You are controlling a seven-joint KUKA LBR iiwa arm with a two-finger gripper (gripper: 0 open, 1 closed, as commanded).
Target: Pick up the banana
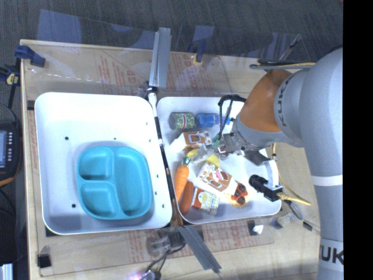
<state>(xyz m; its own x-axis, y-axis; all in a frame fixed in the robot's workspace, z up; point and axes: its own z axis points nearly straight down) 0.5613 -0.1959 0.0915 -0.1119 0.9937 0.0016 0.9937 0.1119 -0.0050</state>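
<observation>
1. Fingers (224,146) sit low in the right bin (256,207), under the grey wrist. The wrist covers them from above, so I cannot tell whether they are open or shut, or whether they hold anything.
2. The arm (303,109) is cut off at the view's right and hides the bin's right wall behind the fingers.
3. Banana (207,156): only a short yellow stretch shows, just left of the fingers and slightly nearer the camera. The rest is buried in clutter, so its ends are hard to make out. It lies very close to the fingers, but whether they touch it I cannot tell.
4. A carton (214,177), white with orange print, lies on the near side of the fingers and butts against the banana's visible part.
5. A carrot (181,182) lies further left of the fingers, beyond the banana, along the bin's left wall.
6. A brown packet (195,139) lies left of the fingers, just on the far side of the banana. Its print is too blurred to read.
7. A green can (182,121) and a blue item (207,120) lie side by side on the far-left side of the fingers. The shape of the blue one is unclear.
8. The left bin (87,112) is well to the left of the fingers and holds a blue tray (113,182).
</observation>
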